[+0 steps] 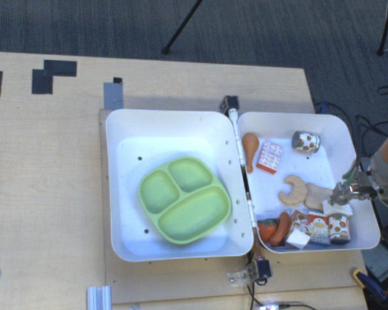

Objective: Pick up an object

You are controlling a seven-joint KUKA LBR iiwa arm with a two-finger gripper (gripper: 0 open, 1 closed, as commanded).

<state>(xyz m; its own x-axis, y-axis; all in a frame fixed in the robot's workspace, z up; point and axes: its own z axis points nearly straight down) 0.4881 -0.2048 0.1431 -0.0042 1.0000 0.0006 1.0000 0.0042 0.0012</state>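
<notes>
A plate (184, 200) lies in the left bin (116, 173); the right bin (339, 126) holds a carrot (249, 146) (left edge), carton (269, 157) and can (306, 142).

The pale wooden desk (45, 173) carries two shallow white bins side by side, touching along their inner edges. The left bin (123, 173) and the right bin (336, 131) sit toward its right end (the left half stays bare wood), with small dark patches (52, 76) near the far edge.

Grey arm (387, 173), orange band above the wrist, small metallic hand (344, 194)
</notes>
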